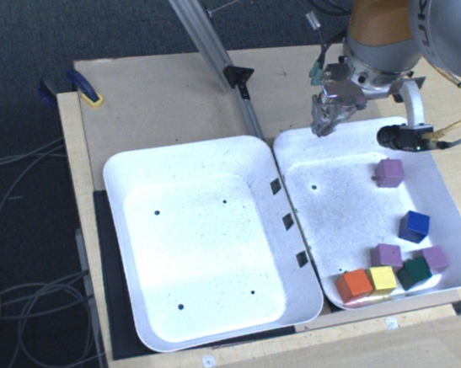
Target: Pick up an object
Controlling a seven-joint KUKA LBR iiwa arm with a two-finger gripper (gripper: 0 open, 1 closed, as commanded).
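- Gripper (325, 125) hangs at the far rim of the right bin (452, 216), near that bin's inner far corner, and its tip looks pinched to a narrow point; I see nothing between its fingers.
- Above it I see the grey wrist and the orange band (384, 4), coming in from the upper right, with cables looped around them.
- On my screen a small black camera unit (404, 136) sticks out beside the wrist, over the far right part of the right bin.
- Nearest the gripper, though well apart from it, I find a lone purple block (389, 172) on the bin floor.
- Farther toward the near edge sits a blue block (413, 226), tilted, alone.
- Along the near wall I count a cluster: an orange block (355, 285), a yellow block (383, 279) touching it, a green block (413, 273), then two more purple ones, one (386, 254) behind the yellow, another (434, 258) at the right end.
- I see the left bin (139, 260) lying just beside the right one, joined by small black clips (288, 221) along the shared edge.
- A grey metal post (209, 41) slants across the bench (158, 95) behind the bins.
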